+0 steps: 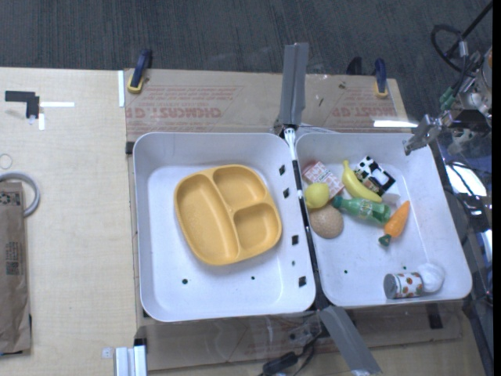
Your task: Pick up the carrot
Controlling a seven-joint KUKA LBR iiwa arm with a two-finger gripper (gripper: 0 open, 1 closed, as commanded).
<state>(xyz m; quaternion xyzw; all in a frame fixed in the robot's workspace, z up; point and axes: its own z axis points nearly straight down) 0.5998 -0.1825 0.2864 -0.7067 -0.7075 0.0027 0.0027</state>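
Carrot (pixel 398 219) was logged in the right bin (pixel 458 276), touching a green bottle (pixel 361 208). Gripper (pixel 427 131) state could not be told. A misgrasp was judged likely, caused by that crowding.

Carrot (pixel 397 218) beside bottle (pixel 360 208); right open

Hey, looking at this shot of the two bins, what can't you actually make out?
- Tool: small, among cables by the camera view's right edge; open or shut unreadable.
- Carrot: green top too small to detail.
- Pink packet: partly covered by the lemon; print unreadable.
- Small can: label blurred.
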